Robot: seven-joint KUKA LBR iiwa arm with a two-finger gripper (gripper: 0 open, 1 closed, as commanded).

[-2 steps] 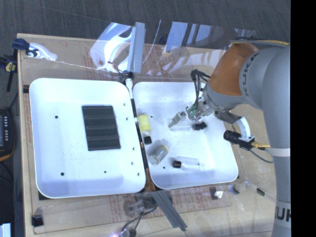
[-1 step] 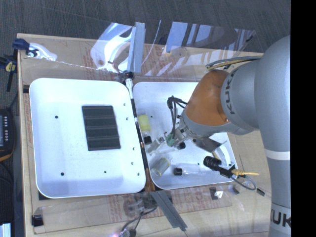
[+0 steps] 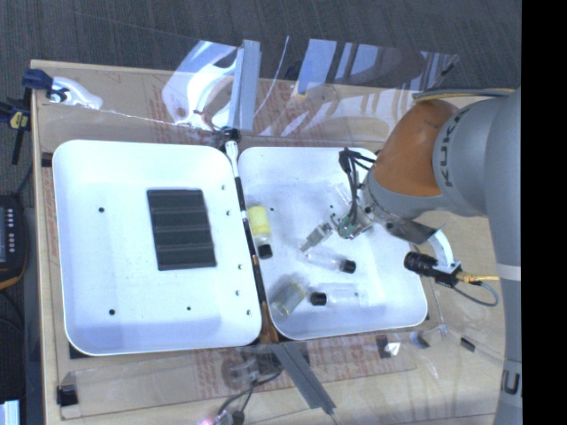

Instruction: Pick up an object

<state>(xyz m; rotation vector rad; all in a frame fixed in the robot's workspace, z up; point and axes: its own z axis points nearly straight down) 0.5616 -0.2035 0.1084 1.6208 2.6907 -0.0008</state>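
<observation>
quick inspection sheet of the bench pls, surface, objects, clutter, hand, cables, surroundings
surface: two white bins; left bin, right bin.
job's things: right bin holds a yellow bottle, black-capped clear vials and, a grey lump.
clutter: dark ribbed slab in the left bin.
hand: hand low over the right bin; grip unclear.
cables: black cable at the wrist.
surroundings: clear plastic panels behind the bins; carpet beyond.
</observation>
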